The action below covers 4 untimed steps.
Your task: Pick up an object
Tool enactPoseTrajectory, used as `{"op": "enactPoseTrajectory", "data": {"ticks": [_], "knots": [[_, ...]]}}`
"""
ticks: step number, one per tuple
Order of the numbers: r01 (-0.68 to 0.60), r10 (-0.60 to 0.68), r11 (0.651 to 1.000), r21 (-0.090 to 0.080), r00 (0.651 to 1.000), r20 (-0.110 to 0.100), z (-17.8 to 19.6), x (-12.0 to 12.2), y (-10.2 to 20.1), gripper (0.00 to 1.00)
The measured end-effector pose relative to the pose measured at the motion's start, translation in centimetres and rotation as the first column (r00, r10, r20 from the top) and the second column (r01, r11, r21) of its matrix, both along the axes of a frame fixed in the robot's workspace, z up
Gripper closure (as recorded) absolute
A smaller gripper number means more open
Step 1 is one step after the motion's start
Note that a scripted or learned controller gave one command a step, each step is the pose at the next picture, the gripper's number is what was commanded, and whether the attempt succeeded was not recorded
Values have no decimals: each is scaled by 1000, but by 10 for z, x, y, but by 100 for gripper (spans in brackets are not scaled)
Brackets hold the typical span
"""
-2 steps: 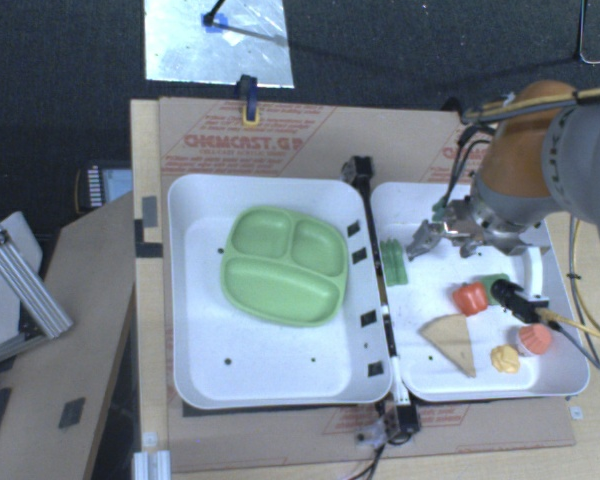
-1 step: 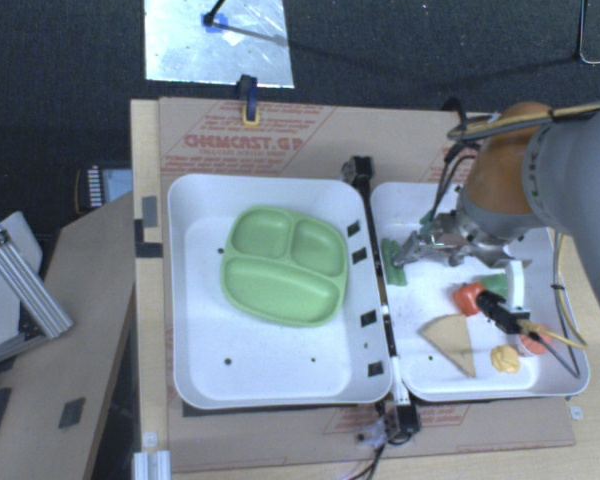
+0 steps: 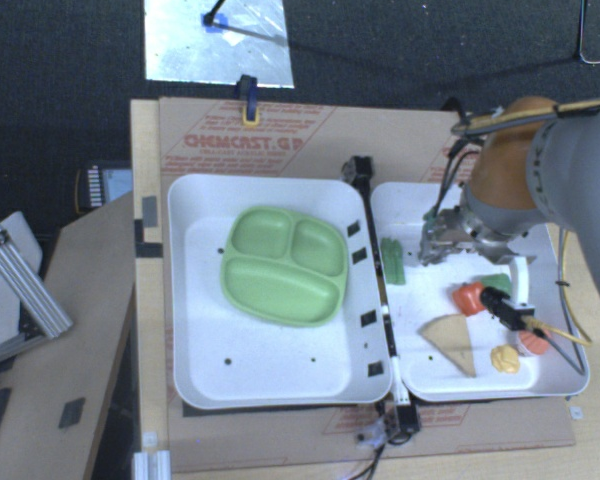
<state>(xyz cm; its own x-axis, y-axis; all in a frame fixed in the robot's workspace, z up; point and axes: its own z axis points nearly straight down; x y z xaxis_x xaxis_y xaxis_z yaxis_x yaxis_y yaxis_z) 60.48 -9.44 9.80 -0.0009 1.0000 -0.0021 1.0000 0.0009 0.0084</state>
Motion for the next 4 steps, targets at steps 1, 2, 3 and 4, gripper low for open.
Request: {"op": "enactPoseTrajectory", "data": {"ticks": [1,2,3,4], "knots": [[-3,3,1000,2,1000,-4,43,1,1,100],[-2,2,1000,1,1000,-4,88,-3,0,100],[-1,1,1000,2,1000,-5,134,-5,-8,100],[-3,3,1000,2,1000,-5,152,-4,-8,100]]}}
